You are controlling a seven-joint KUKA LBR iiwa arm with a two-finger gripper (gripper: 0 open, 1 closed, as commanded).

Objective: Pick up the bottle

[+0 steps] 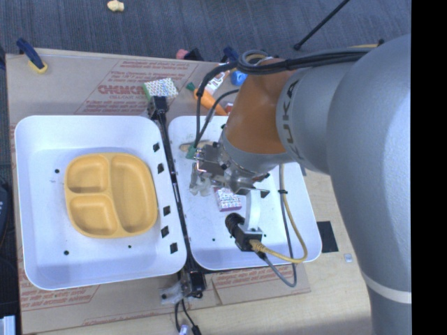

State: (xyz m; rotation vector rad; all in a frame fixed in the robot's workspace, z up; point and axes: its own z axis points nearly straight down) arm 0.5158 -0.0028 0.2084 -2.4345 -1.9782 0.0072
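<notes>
The yellow tray (110,192) lies in the left bin (28,257). The gripper (209,176) hangs low in the right bin (307,239), and its grip cannot be made out. Behind the arm (265,117), what seems to be the bottle (209,93) lies on printed cardboard (112,89), mostly hidden; its writing is unreadable.

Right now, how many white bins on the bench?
2. The left bin holds a yellow divided plate. The right bin sits against it, with the arm over it; the arm hides much of its floor, so its contents may be partly unseen.
</notes>
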